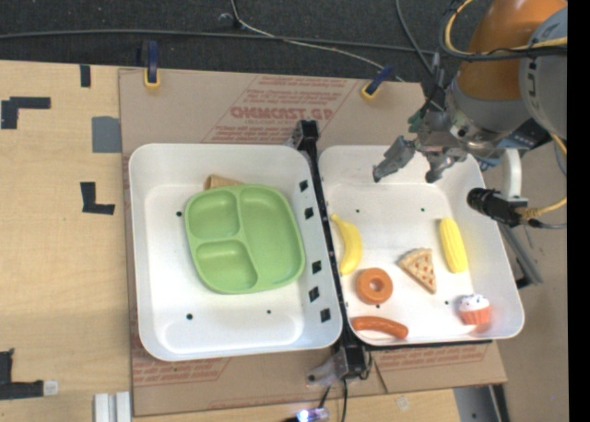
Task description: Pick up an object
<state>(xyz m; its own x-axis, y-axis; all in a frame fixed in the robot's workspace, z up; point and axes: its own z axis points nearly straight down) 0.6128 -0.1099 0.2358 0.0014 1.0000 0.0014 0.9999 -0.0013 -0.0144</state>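
While the gripper (412,165) hovers over the far end of the right bin (369,164), its fingers are spread wide with nothing between them. Nearer in that bin lie a banana (348,243), donut (374,286), pizza slice (419,269), corn cob (452,244), sausage (379,327) and cupcake (474,311). Left bin (157,227): green divided plate (244,238).

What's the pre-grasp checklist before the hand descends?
1. Hand open, nothing between fingers: ok.
2. Targets in right bin: banana, donut, pizza slice, corn, hot dog, cupcake: ok.
3. Hand over a target: not ok, it hangs over bare bin floor at the far end.
4. Items apart from each other: ok.
5. Banana against the divider wall: cannot tell.
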